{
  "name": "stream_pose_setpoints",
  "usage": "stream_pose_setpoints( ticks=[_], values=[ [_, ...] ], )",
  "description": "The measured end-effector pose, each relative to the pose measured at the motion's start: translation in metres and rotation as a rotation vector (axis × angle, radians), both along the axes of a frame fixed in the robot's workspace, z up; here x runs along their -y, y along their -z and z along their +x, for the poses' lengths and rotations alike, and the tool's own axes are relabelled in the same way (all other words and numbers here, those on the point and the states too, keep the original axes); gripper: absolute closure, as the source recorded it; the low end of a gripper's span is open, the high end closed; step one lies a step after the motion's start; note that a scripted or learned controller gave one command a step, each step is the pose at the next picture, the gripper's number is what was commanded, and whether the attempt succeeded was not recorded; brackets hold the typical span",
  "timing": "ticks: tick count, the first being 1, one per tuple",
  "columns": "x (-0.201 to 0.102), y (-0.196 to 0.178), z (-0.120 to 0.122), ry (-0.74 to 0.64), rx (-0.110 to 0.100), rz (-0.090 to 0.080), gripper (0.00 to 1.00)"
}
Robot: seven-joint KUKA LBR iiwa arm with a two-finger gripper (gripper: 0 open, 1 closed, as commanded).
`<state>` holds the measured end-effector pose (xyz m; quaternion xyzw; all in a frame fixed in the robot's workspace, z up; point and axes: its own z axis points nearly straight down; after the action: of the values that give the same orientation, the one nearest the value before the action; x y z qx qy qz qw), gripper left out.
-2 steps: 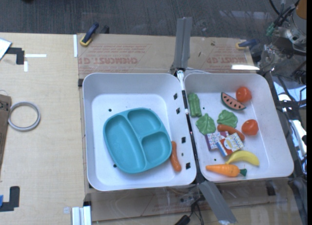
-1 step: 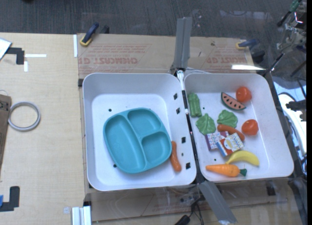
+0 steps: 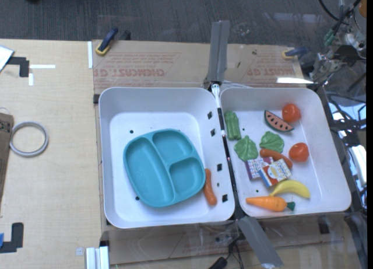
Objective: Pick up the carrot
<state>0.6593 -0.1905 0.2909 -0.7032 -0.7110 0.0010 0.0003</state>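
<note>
The carrot [image 3: 268, 203] is orange with a small green stalk end. It lies flat near the front edge of the right bin [image 3: 332, 145], pointing left, just below a yellow banana [image 3: 291, 189]. My gripper [image 3: 333, 58] sits at the view's top right, beyond the right bin's far corner and far from the carrot, among cables.
Around the carrot the right bin holds two red tomatoes [image 3: 298, 152], a watermelon slice [image 3: 278, 121], green leafy pieces [image 3: 246, 147], a green pickle [image 3: 232, 125] and small printed cartons [image 3: 268, 170]. The left bin [image 3: 111, 163] holds a teal divided plate [image 3: 164, 167] and an orange sausage [image 3: 209, 187].
</note>
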Motion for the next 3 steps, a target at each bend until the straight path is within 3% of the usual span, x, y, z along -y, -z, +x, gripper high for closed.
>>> stream_pose_setpoints(
  ticks=[1, 2, 3],
  values=[
    [-0.028, -0.085, 0.0, 0.065, 0.002, -0.001, 1.0],
    [-0.017, -0.019, -0.001, -0.021, -0.002, 0.0, 1.0],
    [0.002, -0.053, 0.0, -0.122, 0.002, -0.002, 1.0]
  ],
)
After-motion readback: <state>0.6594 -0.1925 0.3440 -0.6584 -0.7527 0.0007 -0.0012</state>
